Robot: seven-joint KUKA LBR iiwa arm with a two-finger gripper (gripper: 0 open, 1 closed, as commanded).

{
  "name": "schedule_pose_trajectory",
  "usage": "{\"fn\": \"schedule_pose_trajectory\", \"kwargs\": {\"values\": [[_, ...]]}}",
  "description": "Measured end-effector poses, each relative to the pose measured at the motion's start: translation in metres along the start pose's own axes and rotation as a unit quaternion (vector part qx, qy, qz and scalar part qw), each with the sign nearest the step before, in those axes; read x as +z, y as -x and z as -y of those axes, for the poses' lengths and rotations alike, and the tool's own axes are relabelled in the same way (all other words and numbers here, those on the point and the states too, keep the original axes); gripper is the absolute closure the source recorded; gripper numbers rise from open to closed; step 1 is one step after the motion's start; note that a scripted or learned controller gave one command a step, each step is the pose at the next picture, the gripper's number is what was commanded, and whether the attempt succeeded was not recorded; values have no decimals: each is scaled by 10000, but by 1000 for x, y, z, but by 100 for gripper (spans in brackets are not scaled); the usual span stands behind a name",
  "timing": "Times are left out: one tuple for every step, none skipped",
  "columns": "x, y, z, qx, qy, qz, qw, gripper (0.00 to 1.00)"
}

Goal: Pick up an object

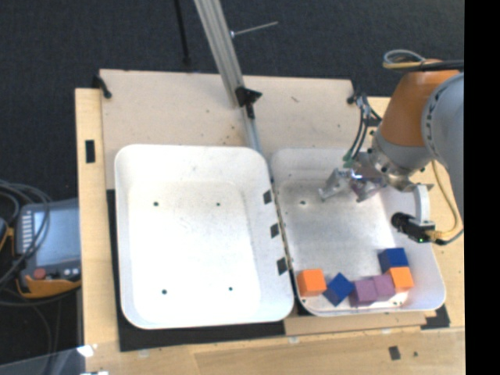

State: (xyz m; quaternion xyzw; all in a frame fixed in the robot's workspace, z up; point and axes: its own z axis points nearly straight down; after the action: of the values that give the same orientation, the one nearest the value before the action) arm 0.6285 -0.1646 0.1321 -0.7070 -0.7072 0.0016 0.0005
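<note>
Blocks are gathered along the lower edge of the right bin [328,233], at the lower right of the frame: an orange block [312,281] at the left end, a blue block [339,288] just beside it, a purple block [373,290] next, and at the right end a smaller orange block [401,277] with another blue block [393,258] touching it from above. The left bin [195,233] is seen at the centre left of the tabletop [172,108]. The arm [414,119] is seen at the upper right, and its tool [348,184] is held over the upper part of the right bin, well apart from the blocks. Nothing is seen between its fingers; whether they are spread or closed cannot be told. A slanted metal rail [223,45] is seen at the top centre.
</note>
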Motion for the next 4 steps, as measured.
{"fn": "schedule_pose_trajectory", "kwargs": {"values": [[36,1,0,12,14,5,10000,0],[23,2,-2,28,40,6,10000,100],[-28,4,7,18,43,1,10000,100],[-76,-2,6,-12,49,-1,10000,100]]}}
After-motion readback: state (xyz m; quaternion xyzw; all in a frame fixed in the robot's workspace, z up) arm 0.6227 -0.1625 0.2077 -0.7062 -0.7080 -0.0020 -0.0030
